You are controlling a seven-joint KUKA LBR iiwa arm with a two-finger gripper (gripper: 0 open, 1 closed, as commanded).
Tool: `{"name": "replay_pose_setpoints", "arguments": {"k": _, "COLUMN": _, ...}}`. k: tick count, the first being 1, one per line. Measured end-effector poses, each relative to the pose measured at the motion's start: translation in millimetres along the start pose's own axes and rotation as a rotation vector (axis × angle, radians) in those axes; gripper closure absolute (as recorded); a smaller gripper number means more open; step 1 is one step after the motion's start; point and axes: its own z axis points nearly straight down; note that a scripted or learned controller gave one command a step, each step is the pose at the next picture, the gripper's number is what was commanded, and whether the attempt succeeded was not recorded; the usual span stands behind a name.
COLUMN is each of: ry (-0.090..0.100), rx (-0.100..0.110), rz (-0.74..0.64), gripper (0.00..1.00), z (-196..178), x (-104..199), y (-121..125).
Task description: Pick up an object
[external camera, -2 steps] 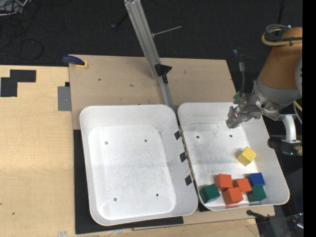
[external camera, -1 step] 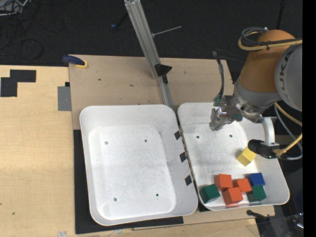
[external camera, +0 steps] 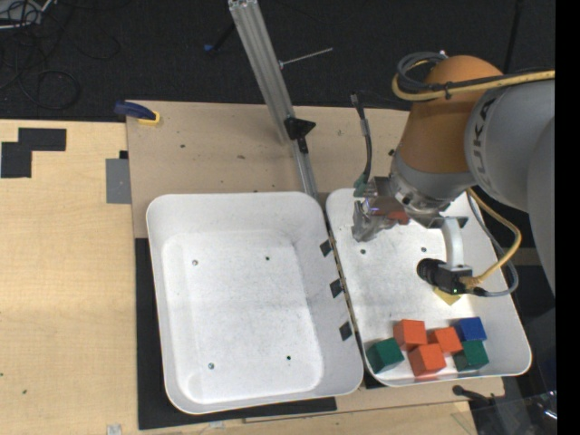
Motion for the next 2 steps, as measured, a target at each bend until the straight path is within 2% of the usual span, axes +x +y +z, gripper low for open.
{"name": "replay_pose_setpoints", "arguments": {"k": 1, "ry": 0.000, "rx": 0.002, "rz": 0.000, "gripper": 1.00, "z": 3, "x": 59, "y": -9}}
{"name": "replay_pose_setpoints", "arguments": {"k": 2, "ry": -0.001, "rx": -0.002, "rz": -0.001, "gripper": 1.00, "z": -14, "x": 119, "y": -12}}
